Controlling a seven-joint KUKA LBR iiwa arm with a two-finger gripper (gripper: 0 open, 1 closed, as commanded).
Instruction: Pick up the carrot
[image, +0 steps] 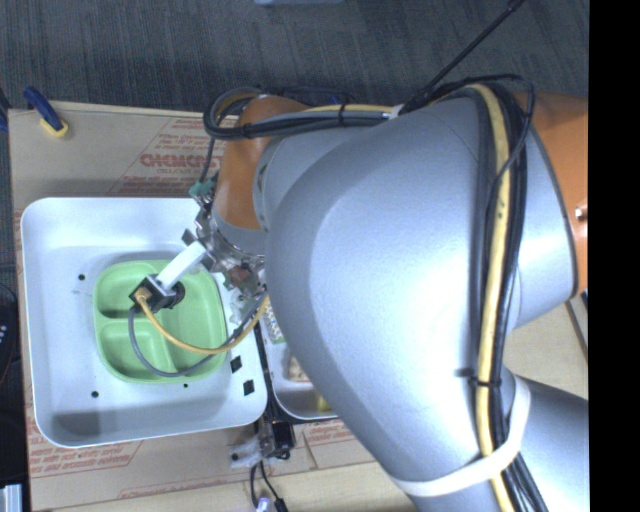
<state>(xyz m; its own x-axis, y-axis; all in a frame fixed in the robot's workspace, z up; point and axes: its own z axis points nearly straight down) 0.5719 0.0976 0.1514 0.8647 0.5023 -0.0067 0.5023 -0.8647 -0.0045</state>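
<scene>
Carrot position: hidden, so it cannot be told. The arm (400, 280) covers nearly all of the right bin (288, 405) at lower centre of the frame. In my judgement that is the likeliest place for it.
Left bin (40, 300): occupies the left half of the frame and holds a green divided plate (205, 318) near its middle.
Orange band (235, 185): sits at upper centre and belongs to the robot. Do not take it for the carrot.
Gripper position: the gripper (232, 268) hangs at centre-left of the frame, over the right edge of the green divided plate and close to the wall shared by the two bins.
Gripper state: cannot be told, because the wrist blocks the working end from this angle. Nothing can be confirmed as held.
Expected weight (judgement): light, well within what the arm can lift.
Expected stiffness (judgement): rigid along its length, so it should not bend or crush under a moderate squeeze.
Expected surface (judgement): smooth and possibly slick, so a glancing contact will slide off.
Expected shape (judgement): round in section and tapered, so it rolls readily on a flat bin floor and wedges outward if gripped on the taper.
Recommended hold (judgement): close across the long axis on the thicker half, near the middle of the length, and avoid the thin tip.
Main risk (judgement): an off-centre closure pushes the carrot away, or against a bin wall, rather than capturing it.
Precondition (judgement): move the arm clear of the right bin enough to locate the carrot before any descent.
</scene>
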